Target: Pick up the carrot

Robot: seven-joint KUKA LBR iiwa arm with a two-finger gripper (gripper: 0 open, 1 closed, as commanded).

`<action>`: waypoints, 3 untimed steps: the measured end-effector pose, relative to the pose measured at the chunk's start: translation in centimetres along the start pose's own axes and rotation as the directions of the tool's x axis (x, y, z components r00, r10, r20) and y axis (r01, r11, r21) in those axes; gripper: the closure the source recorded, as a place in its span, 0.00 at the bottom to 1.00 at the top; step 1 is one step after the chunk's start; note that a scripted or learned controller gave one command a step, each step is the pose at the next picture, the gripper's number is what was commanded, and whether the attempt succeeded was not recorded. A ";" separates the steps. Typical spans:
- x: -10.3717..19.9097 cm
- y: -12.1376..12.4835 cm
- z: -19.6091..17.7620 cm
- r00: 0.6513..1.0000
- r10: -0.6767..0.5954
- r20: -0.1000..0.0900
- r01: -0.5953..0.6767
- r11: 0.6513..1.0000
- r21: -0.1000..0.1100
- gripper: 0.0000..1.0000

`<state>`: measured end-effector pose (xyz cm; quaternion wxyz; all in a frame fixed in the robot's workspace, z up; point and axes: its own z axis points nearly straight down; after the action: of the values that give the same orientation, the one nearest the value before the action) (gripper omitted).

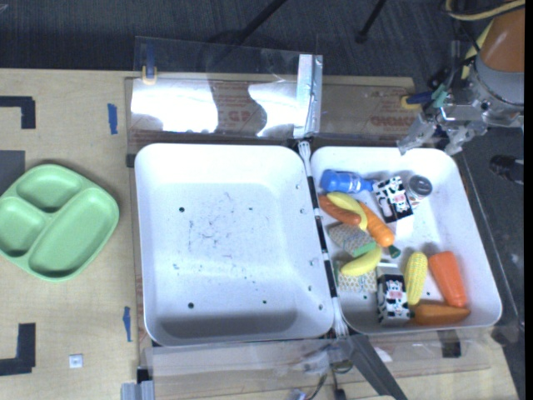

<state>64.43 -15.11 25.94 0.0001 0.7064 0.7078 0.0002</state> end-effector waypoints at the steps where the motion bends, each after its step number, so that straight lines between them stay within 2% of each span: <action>1: 2.3 -6.4 10.5 0.948 -0.319 -0.001 0.319 0.948 0.000 0.00; 2: 8.8 -8.9 7.5 0.974 -0.227 -0.001 0.227 0.974 0.002 0.00; 3: 5.2 -7.1 17.2 0.984 -0.180 0.002 0.180 0.984 -0.006 0.00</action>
<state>57.34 -9.93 8.70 0.0027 0.6394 0.7688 0.0019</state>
